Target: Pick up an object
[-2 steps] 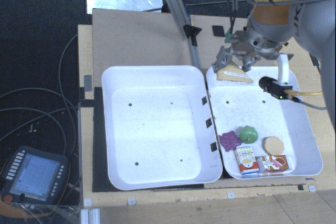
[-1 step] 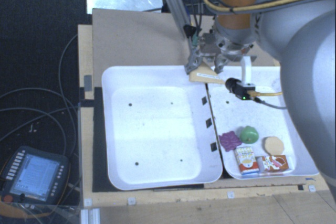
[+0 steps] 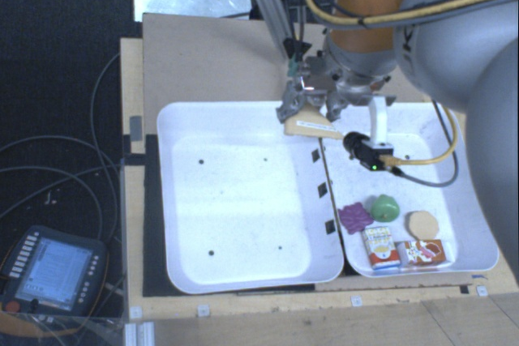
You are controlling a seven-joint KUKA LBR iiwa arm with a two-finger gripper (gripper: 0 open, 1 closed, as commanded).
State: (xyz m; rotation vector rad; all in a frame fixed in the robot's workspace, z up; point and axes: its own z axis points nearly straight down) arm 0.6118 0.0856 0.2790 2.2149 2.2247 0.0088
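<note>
- Poised above the shared wall between the two white bins: the gripper (image 3: 315,111), fingers closed around one end of a flat tan piece (image 3: 311,128), apparently lifted clear of the bin floor.
- Held off-centre, by one end only (rest of the piece jutting out toward the right bin (image 3: 454,174)); risk of pivoting or sliding out from between the fingers on any quick swing.
- Hanging right over the dividing wall; a drop from here likely to land on the rim and tip either way, or into the left bin (image 3: 235,198).
- Clustered well away from the divider, at the near end of the right bin: purple piece (image 3: 355,217), green ball (image 3: 385,208), round tan biscuit (image 3: 422,224), two small printed boxes (image 3: 403,251); no threat to the carry at this spot.
- Looped close beside the gripper, a yellow cable (image 3: 422,162) with a black connector; possible snag during a low sweep toward the right bin.
</note>
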